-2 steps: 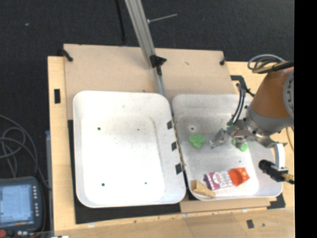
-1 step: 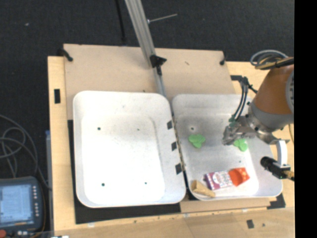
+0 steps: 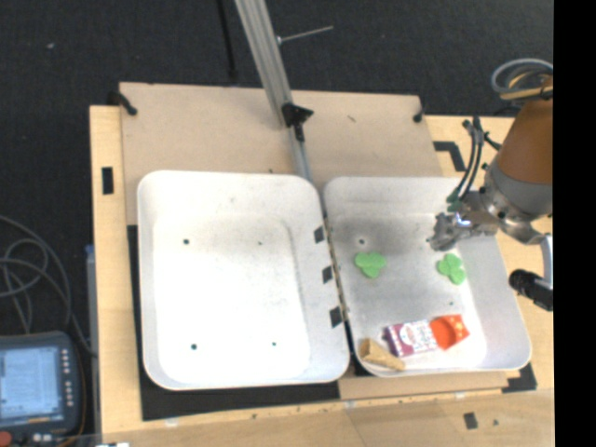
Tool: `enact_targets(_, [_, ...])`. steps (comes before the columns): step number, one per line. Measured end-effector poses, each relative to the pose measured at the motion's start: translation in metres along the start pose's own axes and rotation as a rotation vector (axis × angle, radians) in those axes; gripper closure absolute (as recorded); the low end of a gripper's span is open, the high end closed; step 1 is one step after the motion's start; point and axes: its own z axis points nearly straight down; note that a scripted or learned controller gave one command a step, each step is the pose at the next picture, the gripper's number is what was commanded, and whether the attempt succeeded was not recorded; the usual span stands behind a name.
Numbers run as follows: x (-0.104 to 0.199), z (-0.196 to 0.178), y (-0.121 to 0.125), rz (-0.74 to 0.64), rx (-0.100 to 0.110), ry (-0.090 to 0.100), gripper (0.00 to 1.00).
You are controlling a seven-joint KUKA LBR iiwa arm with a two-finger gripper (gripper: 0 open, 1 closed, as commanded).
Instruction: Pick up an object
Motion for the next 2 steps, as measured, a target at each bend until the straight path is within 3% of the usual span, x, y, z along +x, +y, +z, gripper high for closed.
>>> enact_targets(1, [-0.001,-0.011,0.001,-0.001,0.004,0.002,1.0])
enact_targets(2, [0.055,-0.006,-0.006,-0.004,0.007,0.003,1.0])
